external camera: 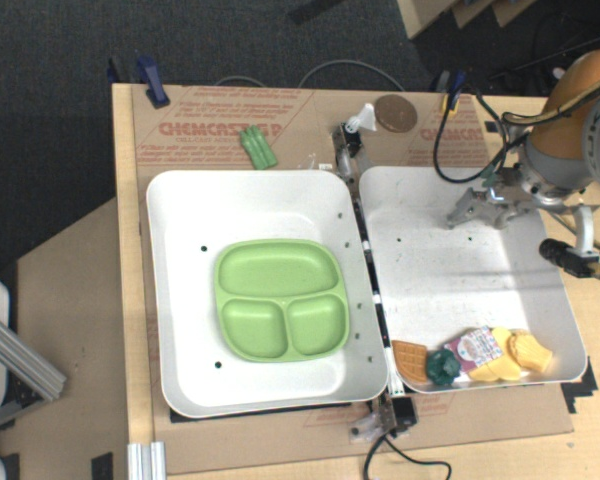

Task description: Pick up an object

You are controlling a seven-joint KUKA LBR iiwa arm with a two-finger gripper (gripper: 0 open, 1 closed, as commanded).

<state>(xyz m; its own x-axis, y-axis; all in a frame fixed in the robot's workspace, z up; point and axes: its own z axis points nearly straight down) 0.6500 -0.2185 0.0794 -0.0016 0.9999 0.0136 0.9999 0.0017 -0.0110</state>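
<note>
**Several small toys wait in the right bin's near corner**

Several toy food pieces lie heaped in the near corner of the right bin, touching each other: a waffle-like brown piece, a dark green piece, a pink round one and yellow ones. They look light, stiff and probably smooth plastic, so they may slip. The gripper hovers at the bin's far side, well apart, its fingers spread and holding nothing. I judge the brown piece at the heap's edge the easiest to grasp across its sides.
</note>
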